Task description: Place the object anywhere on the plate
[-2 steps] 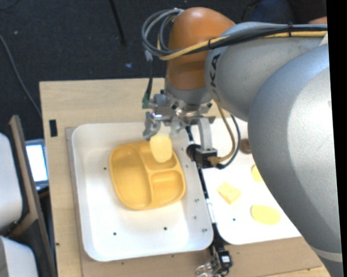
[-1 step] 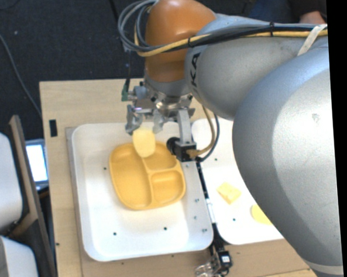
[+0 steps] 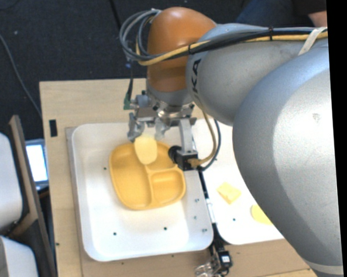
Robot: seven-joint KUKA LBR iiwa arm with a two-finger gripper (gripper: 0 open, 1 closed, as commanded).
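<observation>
Item: pale yellow object [image 3: 145, 149], held between your hand [image 3: 147, 133]'s 2 fingers, over the yellow divided plate [image 3: 145, 180] in the left bin [image 3: 97, 227]. Step: placing. Next, likely: lower, release.

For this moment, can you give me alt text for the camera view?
The end effector hangs over a yellow divided plate in the left white bin, with a pale yellow object just below it. Two yellow pieces lie in the right bin.
</observation>
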